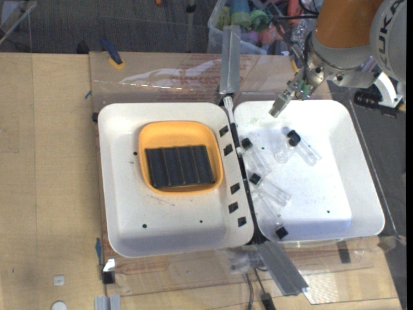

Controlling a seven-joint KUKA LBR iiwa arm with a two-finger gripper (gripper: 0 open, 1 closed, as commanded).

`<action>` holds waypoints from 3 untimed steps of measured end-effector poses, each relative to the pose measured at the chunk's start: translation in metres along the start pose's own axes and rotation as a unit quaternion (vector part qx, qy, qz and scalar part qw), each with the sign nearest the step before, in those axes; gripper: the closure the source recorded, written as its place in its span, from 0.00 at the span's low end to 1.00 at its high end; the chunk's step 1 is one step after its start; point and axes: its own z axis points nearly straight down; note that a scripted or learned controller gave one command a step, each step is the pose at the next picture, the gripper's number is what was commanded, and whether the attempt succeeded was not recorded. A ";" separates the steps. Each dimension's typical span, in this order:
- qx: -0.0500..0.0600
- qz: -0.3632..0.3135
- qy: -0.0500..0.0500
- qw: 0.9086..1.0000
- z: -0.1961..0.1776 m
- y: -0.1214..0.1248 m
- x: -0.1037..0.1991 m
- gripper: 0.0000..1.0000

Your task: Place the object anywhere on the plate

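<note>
The claw (284, 102) hangs over the far edge of the right bin (335, 192), at about one o'clock from the middle of the view, tilted with its tip pointing down toward seven o'clock. Its grey fingers look pressed close together, and I see nothing between them. Above it, toward two o'clock, rises the arm (381, 18) with its orange band (345, 11), reaching in from the right.

Just below the claw, at about five o'clock from it, lie clear plastic tubes with black caps (293, 137) on the white floor of the right bin; more of the same clear pieces (271, 189) lie nearer the bin's middle and along its left side. They are hard to tell apart against the white.

To nine o'clock, across a grey divider (235, 166) with black clips, sits the left bin (122, 225). In it rests an orange plate (148, 134), squarish with rounded corners, and on the plate lies a dark ribbed rectangular object (179, 166), flat and wholly within the rim.

Both bins stand on a pale wooden desk (45, 173), with clear sheeting (168, 76) spread at the far side. Beyond the desk at twelve o'clock is grey carpeted floor (97, 11) and a clear tub of coloured toys (258, 11).
</note>
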 end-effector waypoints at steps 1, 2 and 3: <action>0.000 -0.009 0.000 1.000 -0.036 -0.018 -0.008 1.00; 0.000 -0.009 0.000 1.000 -0.158 -0.071 -0.059 1.00; 0.000 -0.084 -0.002 0.996 -0.182 -0.088 -0.084 1.00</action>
